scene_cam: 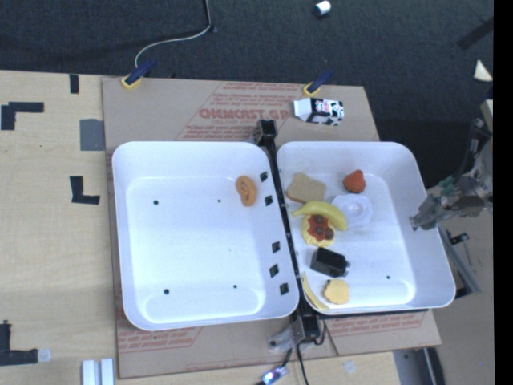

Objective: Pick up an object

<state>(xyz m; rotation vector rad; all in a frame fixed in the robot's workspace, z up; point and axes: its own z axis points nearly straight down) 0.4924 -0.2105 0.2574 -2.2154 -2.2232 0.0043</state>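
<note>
My gripper (pixel 423 216) hovers over the right rim of the right bin (pixel 401 160), apart from all the items. In that bin lie a slice of toast (pixel 305 188), a red round fruit (pixel 354 181), a yellow banana (pixel 321 211), a clear plastic lid (pixel 357 212), a small red-and-yellow piece (pixel 319 230), a black block (pixel 329 261) and a yellow disc (pixel 337 292). The left bin (pixel 160 175) holds one orange-brown pastry (pixel 247 190) near its upper right corner.
The arm (pixel 469 187) comes in from the right edge. A black divider clip (pixel 265 129) sits at the top between the bins. A black-and-white tag (pixel 319 110) lies on the cardboard behind the right bin. A cable (pixel 172 42) runs across the dark floor.
</note>
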